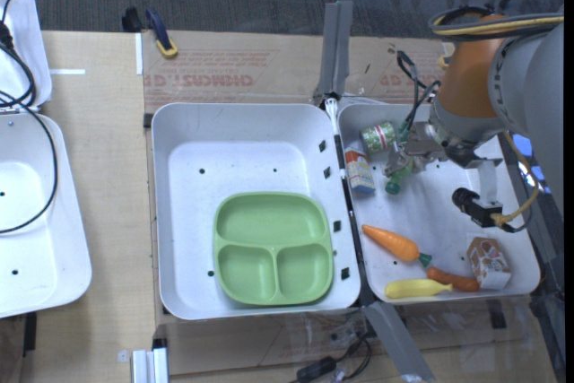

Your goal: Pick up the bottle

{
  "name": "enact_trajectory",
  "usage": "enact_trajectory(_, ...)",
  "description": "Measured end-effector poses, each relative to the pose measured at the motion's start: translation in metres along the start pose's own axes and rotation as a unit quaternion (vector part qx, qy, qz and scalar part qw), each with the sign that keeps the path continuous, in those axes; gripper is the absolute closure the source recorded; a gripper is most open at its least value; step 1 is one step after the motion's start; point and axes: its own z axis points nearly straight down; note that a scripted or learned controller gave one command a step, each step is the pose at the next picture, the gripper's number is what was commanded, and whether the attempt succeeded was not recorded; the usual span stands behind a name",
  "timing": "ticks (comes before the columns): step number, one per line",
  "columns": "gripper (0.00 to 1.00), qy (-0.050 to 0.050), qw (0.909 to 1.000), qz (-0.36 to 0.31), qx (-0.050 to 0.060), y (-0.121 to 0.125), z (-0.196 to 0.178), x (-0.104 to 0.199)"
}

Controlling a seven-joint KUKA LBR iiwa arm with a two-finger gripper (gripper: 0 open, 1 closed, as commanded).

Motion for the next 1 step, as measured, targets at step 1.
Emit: enact_trajectory(1, 1.00, 0.001, 0.9998, -0.020, 0.000, -0.0064, -0.1170, 0.0578)
